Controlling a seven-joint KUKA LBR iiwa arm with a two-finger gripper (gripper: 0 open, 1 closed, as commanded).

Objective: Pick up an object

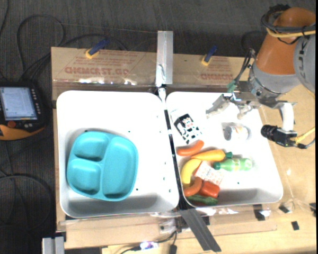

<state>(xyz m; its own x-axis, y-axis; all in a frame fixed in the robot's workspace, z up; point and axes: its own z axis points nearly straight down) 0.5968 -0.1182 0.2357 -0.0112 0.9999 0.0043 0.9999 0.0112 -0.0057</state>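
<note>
The gripper (230,106), fingers seemingly apart and clamped on nothing, is held above the right bin (265,187), where the toy food (204,171) is heaped for picking.

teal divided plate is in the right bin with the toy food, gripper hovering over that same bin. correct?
Not quite. The camera view shows the teal divided plate in the left bin, on its own. The toy food, including the banana and green bottle, lies in the right bin, and the gripper does hover over that bin's far part.
</note>
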